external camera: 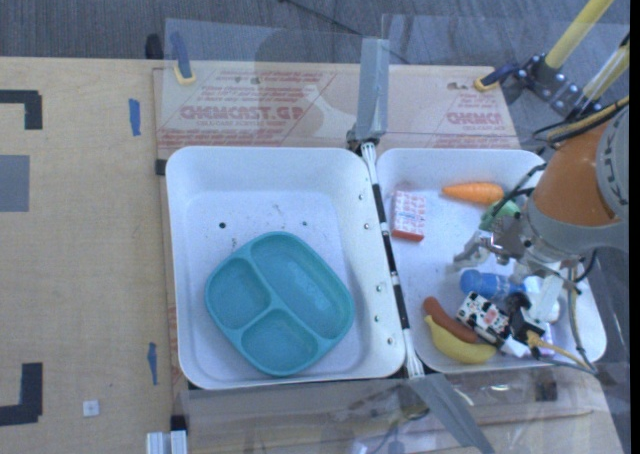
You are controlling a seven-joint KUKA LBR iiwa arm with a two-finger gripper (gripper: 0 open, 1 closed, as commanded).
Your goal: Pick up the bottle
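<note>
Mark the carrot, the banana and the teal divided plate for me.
carrot [473, 192], camera view, middle of its orange body.
banana [456, 341], camera view, middle of its yellow curve.
teal divided plate [243, 294], camera view, its upper-left compartment.

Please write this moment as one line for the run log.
arm: over right bin | gripper: low, beside blue bottle | grasp: not confirmed | nearby: banana, carrot | left bin: teal tray

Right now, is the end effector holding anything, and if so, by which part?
It cannot be told. The end effector sits low in the right bin, just above the blue bottle, but the arm hides any contact with it.
</note>
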